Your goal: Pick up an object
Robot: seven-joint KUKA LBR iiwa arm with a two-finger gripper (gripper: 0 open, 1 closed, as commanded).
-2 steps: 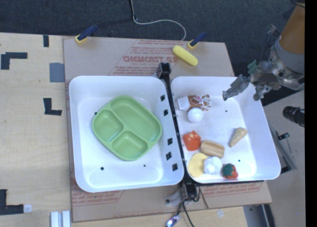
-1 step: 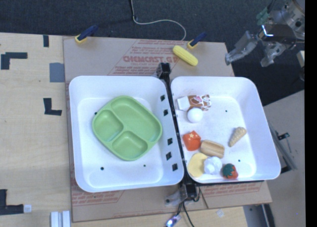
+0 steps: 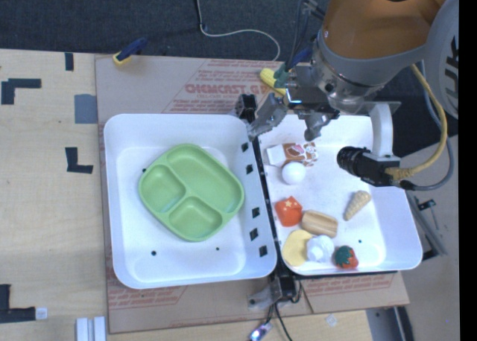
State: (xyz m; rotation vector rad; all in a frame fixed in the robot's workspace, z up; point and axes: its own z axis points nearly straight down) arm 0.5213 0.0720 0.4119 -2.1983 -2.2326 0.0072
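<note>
Over the far end of the right bin (image 3: pixel 391 235): gripper (image 3: pixel 291 127), fingers spread apart. Just below, a flat white-and-brown packet (image 3: pixel 298 153), touching a smooth white ball (image 3: pixel 294 173). Nearer: glossy orange pepper (image 3: pixel 288 211), tan bread roll (image 3: pixel 319 222), ridged cone (image 3: pixel 358 203). In the left bin (image 3: pixel 127 153), a green three-compartment plastic plate (image 3: pixel 191 192).

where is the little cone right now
In the camera view the cone lies in the right bin, toward its right side, just up and to the right of the tan bread roll.
</note>
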